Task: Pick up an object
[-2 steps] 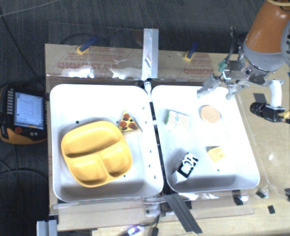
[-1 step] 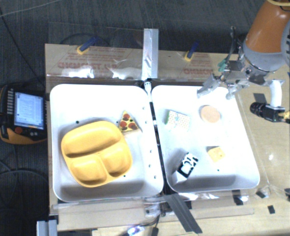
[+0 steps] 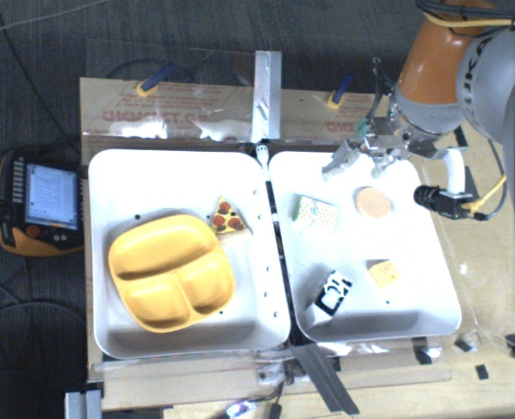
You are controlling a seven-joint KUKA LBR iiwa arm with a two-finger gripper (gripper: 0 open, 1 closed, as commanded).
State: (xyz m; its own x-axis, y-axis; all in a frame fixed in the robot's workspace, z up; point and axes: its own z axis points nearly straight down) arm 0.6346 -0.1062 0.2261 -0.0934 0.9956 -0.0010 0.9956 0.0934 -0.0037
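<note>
Right white bin (image 3: 432,269) with flat round tan disc (image 3: 373,202), hand (image 3: 362,157) above, its fingers spread, holding nothing.

Overhead view of two shallow white bins set side by side. The left bin (image 3: 118,168) holds a yellow three-compartment plastic tray (image 3: 171,271) and, just beside its upper right corner, a small toy pizza slice (image 3: 227,217). The right bin (image 3: 432,260) holds a pale green speckled square (image 3: 316,212), a round tan disc (image 3: 373,202), a small yellow block (image 3: 382,273) and a black-and-white object (image 3: 332,293). The two-finger gripper (image 3: 360,157) hangs open above the right bin's far edge, near the disc.
</note>
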